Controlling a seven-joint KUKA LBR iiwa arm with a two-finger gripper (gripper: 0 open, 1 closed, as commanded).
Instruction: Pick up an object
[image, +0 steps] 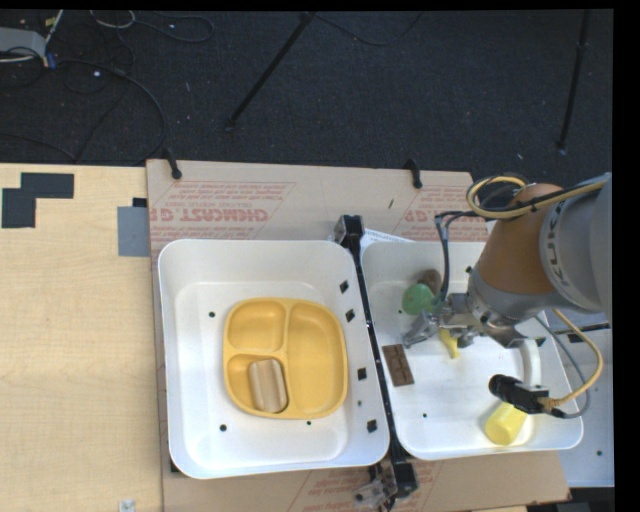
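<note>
While the arm (530, 260) reaches over the right bin (450, 435) | end effector (440, 328) low beside green ball (418, 297), grip state cannot be told | yellow block (505, 424) near bin's front corner | left bin (190, 400): yellow tray (310, 350) holding tan block (267, 385)

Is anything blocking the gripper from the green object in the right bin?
Nothing visible does. The gripper sits low in the right bin, right beside the green object. The brown block and yellow object lie off to the side.

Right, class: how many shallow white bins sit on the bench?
2. The left bin holds a yellow divided plate; the right bin lies beside it, under the gripper. The arm hides part of it.
</note>
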